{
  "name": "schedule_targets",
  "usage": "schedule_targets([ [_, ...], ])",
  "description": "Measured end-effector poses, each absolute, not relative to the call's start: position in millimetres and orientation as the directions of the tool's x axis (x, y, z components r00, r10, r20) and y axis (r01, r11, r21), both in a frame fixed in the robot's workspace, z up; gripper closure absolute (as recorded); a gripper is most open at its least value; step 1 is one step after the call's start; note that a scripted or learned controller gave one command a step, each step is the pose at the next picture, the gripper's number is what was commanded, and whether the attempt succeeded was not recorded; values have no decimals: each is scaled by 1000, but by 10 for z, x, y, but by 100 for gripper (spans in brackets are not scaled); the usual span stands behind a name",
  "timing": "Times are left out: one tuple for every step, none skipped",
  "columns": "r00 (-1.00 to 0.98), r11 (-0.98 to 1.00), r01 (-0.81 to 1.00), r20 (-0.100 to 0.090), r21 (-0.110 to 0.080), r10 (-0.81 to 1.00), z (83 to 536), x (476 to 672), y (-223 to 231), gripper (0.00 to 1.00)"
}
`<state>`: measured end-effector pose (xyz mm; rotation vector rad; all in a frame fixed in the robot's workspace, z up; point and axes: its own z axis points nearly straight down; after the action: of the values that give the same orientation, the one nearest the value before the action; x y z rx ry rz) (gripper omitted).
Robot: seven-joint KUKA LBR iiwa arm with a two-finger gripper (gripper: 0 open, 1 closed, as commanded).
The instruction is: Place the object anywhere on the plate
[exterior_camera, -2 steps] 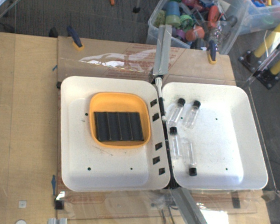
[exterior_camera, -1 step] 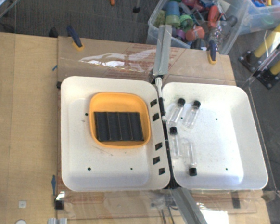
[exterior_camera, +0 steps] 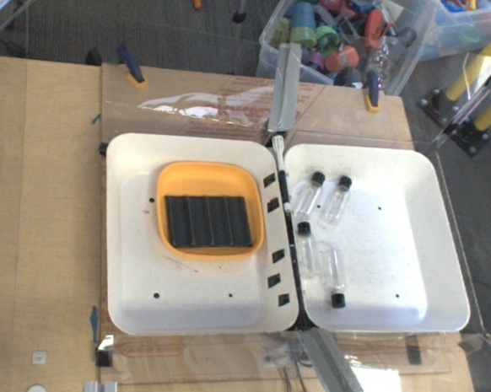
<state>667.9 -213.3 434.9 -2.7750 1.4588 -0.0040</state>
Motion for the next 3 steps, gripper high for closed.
schedule_targets([
  [822,-822,-570,2,-6,-570,4348,6683,-2075,100],
  [954,-954,-301,1,-6,-301,4318,6681,-2195,100],
  [973,-973,-229,0,-6,-229,4337,6681,-2192,100],
])
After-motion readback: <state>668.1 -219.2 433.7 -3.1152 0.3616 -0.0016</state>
